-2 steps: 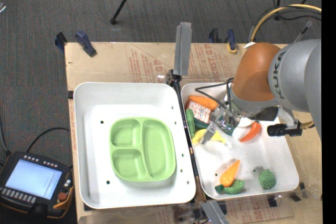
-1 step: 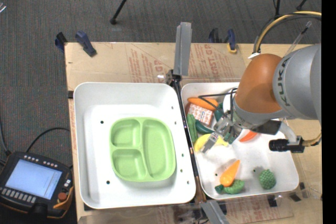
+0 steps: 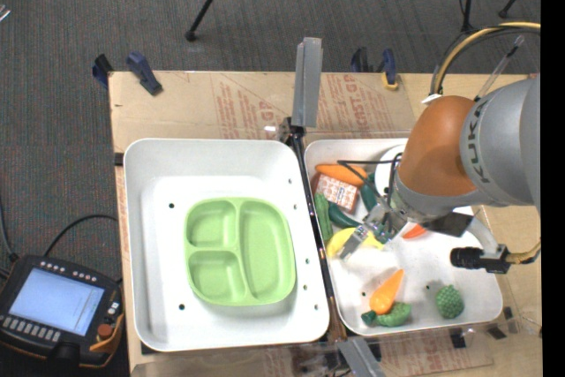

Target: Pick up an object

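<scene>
In the right shallow white bin (image 3: pixel 481 300), the end effector (image 3: pixel 357 241) hangs over a yellow plastic toy (image 3: pixel 340 243), its grip state impossible to tell.

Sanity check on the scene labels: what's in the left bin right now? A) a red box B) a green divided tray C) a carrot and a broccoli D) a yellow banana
B. The left bin holds a green divided tray with three compartments, while the carrot and the other toy foods lie in the right bin, where the gripper is.
</scene>
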`<state>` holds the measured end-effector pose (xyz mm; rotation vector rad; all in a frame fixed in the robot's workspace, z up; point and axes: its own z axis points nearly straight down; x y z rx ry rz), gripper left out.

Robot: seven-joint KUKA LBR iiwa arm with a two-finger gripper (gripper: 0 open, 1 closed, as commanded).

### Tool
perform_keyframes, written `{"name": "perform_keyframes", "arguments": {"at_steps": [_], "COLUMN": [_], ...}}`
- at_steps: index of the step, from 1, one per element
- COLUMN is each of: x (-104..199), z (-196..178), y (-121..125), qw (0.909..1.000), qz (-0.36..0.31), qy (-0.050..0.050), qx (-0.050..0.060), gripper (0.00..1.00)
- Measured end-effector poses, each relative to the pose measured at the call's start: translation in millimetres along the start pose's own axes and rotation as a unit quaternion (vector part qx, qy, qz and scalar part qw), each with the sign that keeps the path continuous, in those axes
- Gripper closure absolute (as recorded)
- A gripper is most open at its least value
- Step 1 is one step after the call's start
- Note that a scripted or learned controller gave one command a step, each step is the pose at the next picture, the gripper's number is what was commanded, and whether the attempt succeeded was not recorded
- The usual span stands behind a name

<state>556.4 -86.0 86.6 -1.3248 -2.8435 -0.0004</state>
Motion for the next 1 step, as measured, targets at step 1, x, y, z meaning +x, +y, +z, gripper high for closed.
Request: {"name": "perform_keyframes", "arguments": {"at_steps": [1], "x": [-22.2], "z": [-0.8], "y": [24.0], "qw": [0.9996], "qz": [0.029], "qy": [-0.002], "qx": [-0.001], "gripper": [0.00]}}
